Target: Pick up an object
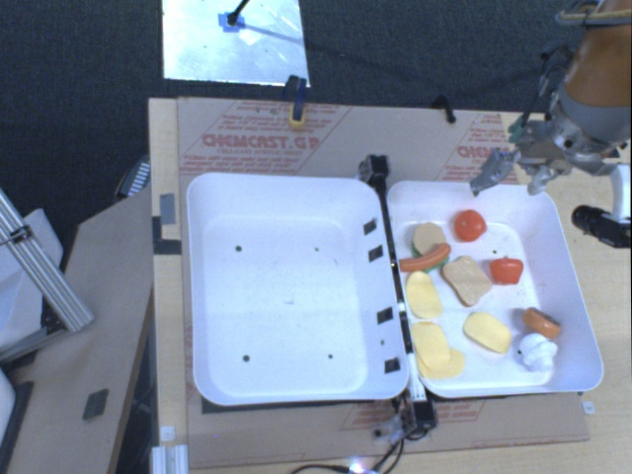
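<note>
Bright, even light from above; both white bins (286, 294) well lit w/ only soft shading along their inner walls. Strong glare on the shiny metal sheet (234, 26), far left of the hand (513, 171) and beyond it, nearly washed out. Food pieces just below the hand cast faint, short shadows. The hand and arm look slightly soft, edges blurred. Dark floor around the surface shows grainy noise. Overall res low, fine detail smeared.
</note>
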Motion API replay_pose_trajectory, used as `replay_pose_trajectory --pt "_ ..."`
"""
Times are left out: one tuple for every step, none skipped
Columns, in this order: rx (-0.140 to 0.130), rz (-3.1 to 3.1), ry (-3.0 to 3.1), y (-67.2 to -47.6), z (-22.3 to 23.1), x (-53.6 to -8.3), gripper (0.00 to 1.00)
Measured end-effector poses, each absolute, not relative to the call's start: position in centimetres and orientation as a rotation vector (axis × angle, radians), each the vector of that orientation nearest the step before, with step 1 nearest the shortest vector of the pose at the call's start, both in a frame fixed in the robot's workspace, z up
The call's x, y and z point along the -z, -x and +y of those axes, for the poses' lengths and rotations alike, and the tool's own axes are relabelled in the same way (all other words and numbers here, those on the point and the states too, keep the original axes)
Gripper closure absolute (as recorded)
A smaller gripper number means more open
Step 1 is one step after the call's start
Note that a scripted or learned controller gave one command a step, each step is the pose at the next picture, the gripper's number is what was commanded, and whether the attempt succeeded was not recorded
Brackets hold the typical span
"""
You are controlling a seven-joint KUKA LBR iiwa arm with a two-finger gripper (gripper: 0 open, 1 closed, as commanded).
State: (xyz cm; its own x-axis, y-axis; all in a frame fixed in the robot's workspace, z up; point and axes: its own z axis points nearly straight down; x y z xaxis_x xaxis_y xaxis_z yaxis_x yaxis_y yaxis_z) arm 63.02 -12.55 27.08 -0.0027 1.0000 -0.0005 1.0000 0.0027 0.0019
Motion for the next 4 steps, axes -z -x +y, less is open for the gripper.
replay_pose_trajectory --pt "-0.006 2.225 -2.212 -63.1 -12.5 -28.2 1.00" --pt "-0.023 2.226 -2.197 -64.6 -4.6 -42.0 1.00" --pt "-0.022 2.223 -2.203 -57.2 -1.9 -54.6 1.00" --pt "-0.005 2.228 -2.213 -50.9 0.7 -53.6 1.00"
